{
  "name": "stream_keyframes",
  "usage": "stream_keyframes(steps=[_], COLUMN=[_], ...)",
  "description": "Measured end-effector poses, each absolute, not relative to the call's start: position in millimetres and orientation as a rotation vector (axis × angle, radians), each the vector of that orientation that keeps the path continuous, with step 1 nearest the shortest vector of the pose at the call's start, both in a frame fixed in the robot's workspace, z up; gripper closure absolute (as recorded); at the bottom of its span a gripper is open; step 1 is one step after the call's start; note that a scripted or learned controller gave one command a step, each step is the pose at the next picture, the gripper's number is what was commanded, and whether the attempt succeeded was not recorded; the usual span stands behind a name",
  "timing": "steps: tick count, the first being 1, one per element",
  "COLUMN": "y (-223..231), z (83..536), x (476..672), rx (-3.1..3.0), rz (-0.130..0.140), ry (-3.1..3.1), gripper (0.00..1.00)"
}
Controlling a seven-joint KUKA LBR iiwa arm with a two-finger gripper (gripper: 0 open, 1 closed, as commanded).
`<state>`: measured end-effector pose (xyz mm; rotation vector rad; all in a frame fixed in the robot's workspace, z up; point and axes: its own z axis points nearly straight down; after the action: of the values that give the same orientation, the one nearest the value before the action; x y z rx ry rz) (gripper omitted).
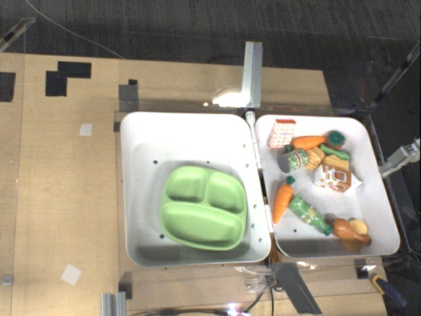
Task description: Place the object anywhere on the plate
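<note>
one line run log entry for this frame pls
stage: before pick | plate: green, in left bin | toy foods: in right bin | carrot: by divider

1. I can read no text, number or brand anywhere from here.
2. The small white carton (281, 133) in the right bin (378, 196) carries red print, too blurred to read.
3. The orange-and-white box (333, 176) shows markings, also illegible.
</note>
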<state>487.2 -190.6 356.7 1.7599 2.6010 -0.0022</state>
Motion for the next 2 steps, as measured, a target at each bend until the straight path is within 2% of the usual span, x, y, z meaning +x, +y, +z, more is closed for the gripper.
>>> stream_keyframes(steps=[1, 2], y=[-206.2, -205.7], z=[480.7, 479.5], x=[496.0, 496.2], rx=[0.893, 0.892], rz=[-0.001, -0.001], ry=[2.997, 3.0], gripper=[0.0, 0.0])
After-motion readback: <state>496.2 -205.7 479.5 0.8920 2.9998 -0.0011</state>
